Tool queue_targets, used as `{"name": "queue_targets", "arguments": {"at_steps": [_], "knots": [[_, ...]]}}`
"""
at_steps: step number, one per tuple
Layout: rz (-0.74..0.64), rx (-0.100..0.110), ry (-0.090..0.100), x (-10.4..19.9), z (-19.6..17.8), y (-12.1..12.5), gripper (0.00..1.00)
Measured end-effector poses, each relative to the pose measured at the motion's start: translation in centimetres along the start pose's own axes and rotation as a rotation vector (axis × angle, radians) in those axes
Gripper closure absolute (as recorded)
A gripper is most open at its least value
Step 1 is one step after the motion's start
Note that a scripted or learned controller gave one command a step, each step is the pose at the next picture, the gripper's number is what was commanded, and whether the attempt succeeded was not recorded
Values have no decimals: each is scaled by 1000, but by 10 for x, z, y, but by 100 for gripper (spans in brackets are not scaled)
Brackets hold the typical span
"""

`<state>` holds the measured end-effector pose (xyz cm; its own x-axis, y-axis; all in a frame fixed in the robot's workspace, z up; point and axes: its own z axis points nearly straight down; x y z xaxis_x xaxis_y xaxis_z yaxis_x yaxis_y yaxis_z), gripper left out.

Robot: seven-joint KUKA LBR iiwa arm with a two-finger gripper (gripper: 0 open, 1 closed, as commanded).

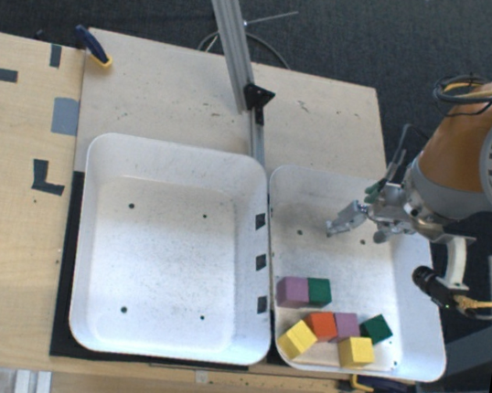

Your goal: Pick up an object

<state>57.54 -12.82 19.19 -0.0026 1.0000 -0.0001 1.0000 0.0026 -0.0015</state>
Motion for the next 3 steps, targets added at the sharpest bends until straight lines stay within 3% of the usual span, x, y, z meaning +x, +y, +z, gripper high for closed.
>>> {"name": "queue_targets", "arguments": {"at_steps": [1, 2, 3], "knots": [[7, 10, 2, -19, 47, -91, 0], [2, 1, 1, -17, 45, -87, 0], [1, 1, 1, -17, 35, -87, 100]]}}
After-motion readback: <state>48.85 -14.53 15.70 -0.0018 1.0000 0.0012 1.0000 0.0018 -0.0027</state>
